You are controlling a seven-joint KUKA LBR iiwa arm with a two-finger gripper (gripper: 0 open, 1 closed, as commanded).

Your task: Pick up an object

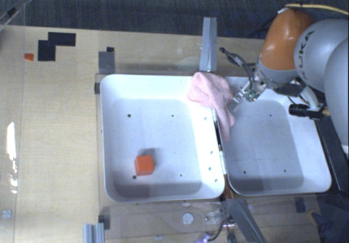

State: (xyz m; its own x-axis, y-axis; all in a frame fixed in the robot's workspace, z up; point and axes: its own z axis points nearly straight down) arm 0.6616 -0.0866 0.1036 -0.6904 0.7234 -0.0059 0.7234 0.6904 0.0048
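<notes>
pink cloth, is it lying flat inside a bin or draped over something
Draped. The pink cloth hangs bunched over the divide between the left bin and the right bin, near their far edge, with one end trailing down along the divide.

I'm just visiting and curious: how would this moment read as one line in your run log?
end effector: at pink cloth's right edge | pink cloth: draped over divider between bins | orange block: left bin, untouched

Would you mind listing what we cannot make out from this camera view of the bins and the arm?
- Gripper: too small and blurred in the camera view to tell its finger state, or whether it grips the pink cloth.
- The divider between the bins: its upper stretch is hidden under the draped cloth.
- Arm: cut off by the right edge.
- Orange block: too small to judge its material.
</notes>
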